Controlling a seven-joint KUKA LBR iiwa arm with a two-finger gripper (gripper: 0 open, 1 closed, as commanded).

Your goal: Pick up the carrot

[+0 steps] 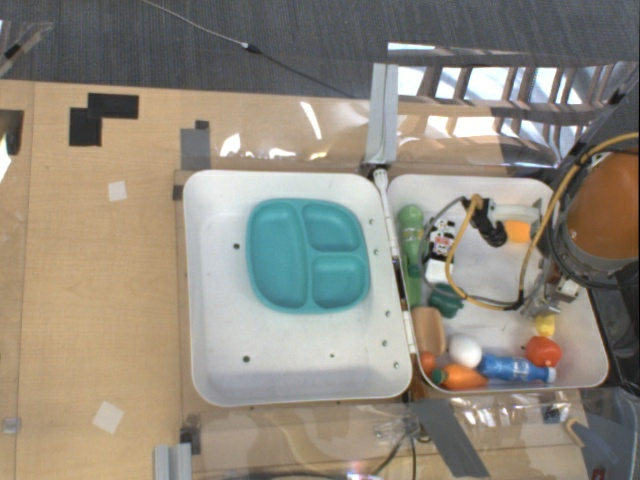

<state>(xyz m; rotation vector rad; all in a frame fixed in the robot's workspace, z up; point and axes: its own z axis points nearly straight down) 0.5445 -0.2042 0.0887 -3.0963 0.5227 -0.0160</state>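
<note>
Reaching for the carrot (461, 376) is judged to be the step in hand, and nothing is seen to be lifted yet. The carrot, a short orange piece, is found at the near edge of the right bin (600, 368), lying flat toward that bin's near left corner. It is crowded: a white egg-like ball (465, 350) is set just behind it, a blue bottle (515, 370) lies just to its right, and a tan block (429, 328) stands close by at the dividing wall. A red tomato-like piece (542, 351) sits further right.

The arm (600, 208) is seen over the right side of that bin, with its cable looped across the middle. The pincer (553, 303) is taken to be the small metal part below the wrist, well apart from the carrot; whether it is open or closed cannot be told, and nothing is seen held in it.

For a clean grasp, the pincer would best be carried left and toward the near wall, then lowered squarely over the carrot's middle. The closing line should be set across the carrot's short width, so that the ball and bottle are not nudged. The bin wall should be given room on descent.

The left bin (215, 363) holds a teal divided plate (306, 254).
</note>
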